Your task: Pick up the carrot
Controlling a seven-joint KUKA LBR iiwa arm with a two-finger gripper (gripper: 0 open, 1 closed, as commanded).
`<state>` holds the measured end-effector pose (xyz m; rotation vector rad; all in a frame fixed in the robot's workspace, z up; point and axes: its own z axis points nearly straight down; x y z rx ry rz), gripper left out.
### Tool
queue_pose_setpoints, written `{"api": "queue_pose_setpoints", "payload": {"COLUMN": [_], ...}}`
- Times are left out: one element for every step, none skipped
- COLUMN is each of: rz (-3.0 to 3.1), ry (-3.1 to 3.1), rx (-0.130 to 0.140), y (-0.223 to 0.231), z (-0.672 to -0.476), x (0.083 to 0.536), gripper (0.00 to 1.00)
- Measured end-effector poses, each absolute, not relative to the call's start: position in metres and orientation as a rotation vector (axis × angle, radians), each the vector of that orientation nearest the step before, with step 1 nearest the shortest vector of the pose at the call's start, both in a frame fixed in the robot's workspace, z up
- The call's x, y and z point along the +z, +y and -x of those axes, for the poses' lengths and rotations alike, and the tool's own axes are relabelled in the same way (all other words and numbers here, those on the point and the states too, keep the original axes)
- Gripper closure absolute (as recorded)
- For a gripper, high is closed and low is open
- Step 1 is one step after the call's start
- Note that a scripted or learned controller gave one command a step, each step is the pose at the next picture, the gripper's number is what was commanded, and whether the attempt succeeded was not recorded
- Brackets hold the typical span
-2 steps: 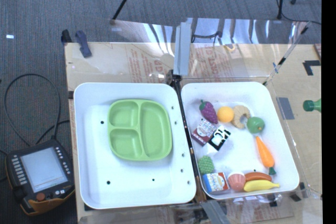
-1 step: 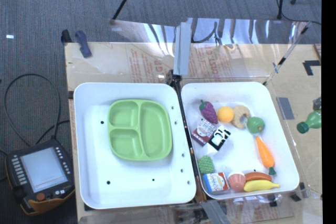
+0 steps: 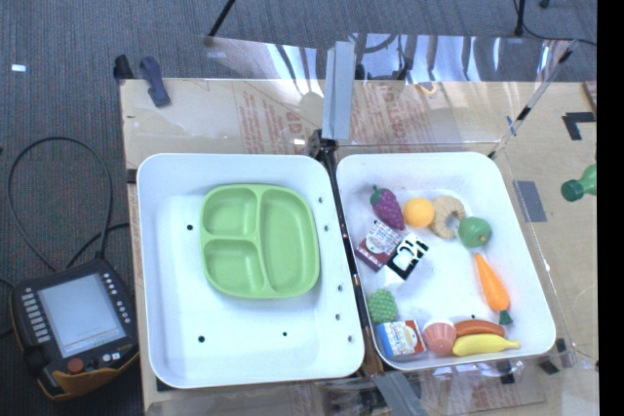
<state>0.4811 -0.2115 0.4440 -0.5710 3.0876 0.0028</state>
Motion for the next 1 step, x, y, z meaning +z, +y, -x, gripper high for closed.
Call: {"api": "queue_pose_setpoints", "payload": {"rz": [0.453], "ry": [3.105], "rx": [0.001], "y": [-0.2130], "z": [-0.5115], "x": [0.4876], "gripper": [1.00]}}
